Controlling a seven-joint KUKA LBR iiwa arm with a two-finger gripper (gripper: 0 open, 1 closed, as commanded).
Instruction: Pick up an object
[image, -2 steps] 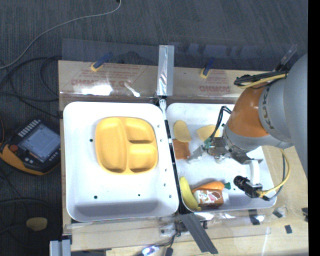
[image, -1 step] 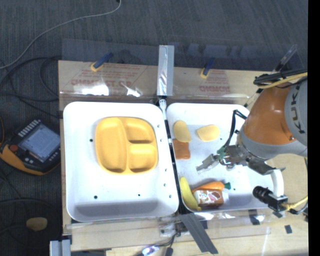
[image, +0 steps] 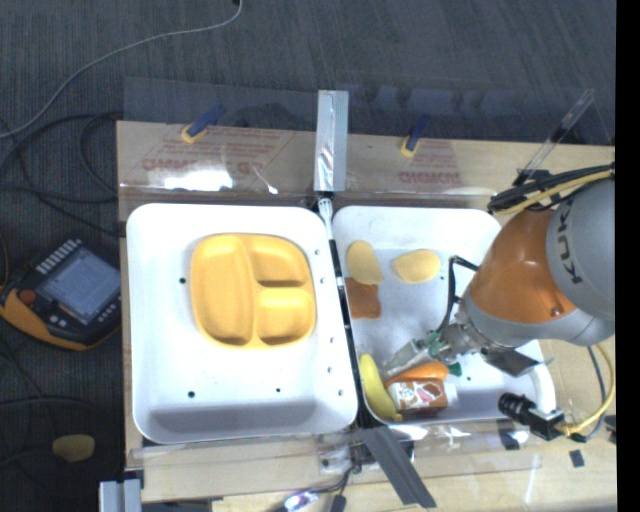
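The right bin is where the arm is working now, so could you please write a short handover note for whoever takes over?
Gripper: low in the right bin, above the orange bottle; finger state not readable.
Things: bottle and banana at the near edge; two yellow pieces and a brown block farther back. Yellow divided tray in the left bin.
Done: nothing visibly lifted.
Left: grasp and lift one object.
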